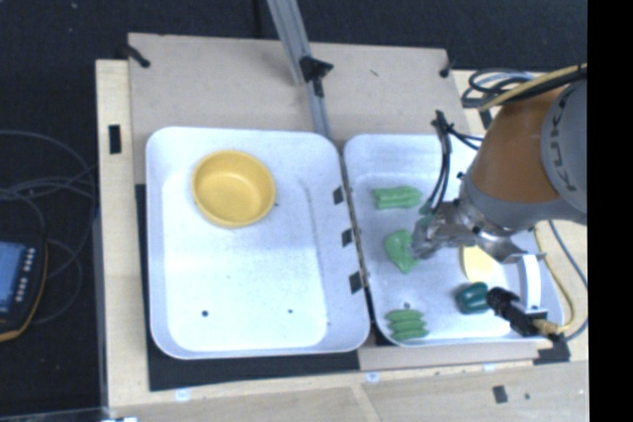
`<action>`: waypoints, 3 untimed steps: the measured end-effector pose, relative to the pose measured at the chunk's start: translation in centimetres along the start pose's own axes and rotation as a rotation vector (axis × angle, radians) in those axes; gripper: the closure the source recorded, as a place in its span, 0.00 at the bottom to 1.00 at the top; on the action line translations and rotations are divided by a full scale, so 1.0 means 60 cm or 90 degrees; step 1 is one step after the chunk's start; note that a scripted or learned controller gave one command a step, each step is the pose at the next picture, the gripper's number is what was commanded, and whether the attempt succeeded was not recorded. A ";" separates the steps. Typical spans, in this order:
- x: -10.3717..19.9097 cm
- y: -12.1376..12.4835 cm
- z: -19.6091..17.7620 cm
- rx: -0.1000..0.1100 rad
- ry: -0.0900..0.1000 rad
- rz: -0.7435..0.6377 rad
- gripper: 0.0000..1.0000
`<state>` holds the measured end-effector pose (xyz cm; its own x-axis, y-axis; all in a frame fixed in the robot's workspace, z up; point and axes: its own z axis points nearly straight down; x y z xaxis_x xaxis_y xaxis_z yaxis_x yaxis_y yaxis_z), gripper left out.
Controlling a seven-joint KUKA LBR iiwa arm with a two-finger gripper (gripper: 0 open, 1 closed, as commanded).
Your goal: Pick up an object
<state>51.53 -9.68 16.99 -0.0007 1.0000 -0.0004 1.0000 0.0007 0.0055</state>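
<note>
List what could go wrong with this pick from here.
1. The gripper is down beside the middle green piece; it may nudge the piece aside rather than capture it.
2. That piece lies near the right bin's inner wall, so it could get pushed against it.
3. The teal object sits close under the arm and might get knocked.

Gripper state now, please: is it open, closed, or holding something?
Gripper: cannot be told; it sits low in the right bin, beside a green object.
</note>
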 end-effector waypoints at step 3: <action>-0.009 -0.010 -0.212 0.002 0.000 0.001 1.00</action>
<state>50.86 -10.22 29.67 0.0001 1.0000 -0.0005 1.0000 -0.0001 0.0029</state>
